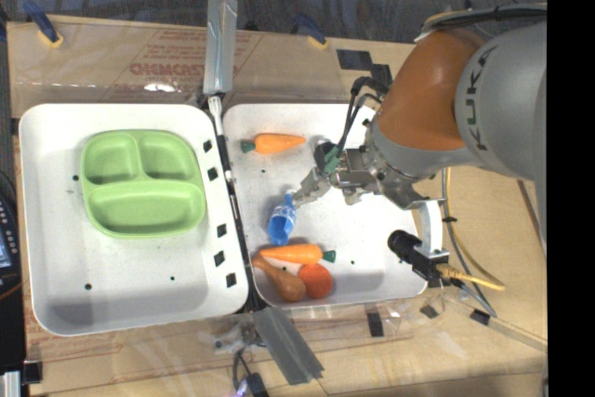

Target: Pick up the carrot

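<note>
Right bin (372,121) held two carrots. One carrot (276,143) lay near bin's far wall, green stub pointing left. Second carrot (296,253) lay near front wall, touching brown item (282,281) and red-orange item (317,280). Blue bottle (282,218) stood tilted between carrots. Gripper (314,184) hovered over bin centre, just beside bottle; whether clenched or released could not be told. Green divided plate (144,181) sat in left bin (56,293).
</note>
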Controlling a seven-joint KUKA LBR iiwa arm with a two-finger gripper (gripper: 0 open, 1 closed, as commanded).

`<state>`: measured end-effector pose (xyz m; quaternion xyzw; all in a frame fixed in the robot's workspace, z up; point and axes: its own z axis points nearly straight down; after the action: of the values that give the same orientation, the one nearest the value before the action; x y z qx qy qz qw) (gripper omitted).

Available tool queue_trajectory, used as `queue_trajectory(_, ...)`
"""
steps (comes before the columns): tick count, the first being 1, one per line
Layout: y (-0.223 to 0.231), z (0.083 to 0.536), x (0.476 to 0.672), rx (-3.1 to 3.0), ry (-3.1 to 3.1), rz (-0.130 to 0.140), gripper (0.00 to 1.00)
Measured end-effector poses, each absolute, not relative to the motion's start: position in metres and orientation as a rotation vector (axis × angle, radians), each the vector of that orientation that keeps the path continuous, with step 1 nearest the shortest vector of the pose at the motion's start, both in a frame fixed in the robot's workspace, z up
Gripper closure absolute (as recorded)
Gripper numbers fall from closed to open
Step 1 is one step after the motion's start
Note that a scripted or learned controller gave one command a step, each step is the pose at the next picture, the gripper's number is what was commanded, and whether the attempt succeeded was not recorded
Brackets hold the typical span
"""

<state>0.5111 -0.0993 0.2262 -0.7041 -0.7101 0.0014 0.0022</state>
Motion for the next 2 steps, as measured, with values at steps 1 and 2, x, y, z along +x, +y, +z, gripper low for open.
queue_trajectory(1,-0.143,0.0916,0.4767,-2.263,-2.177,0.0,0.0)
queue_trajectory(2,-0.1424,0.0919,0.4769,-2.657,-1.676,-0.001,0.0)
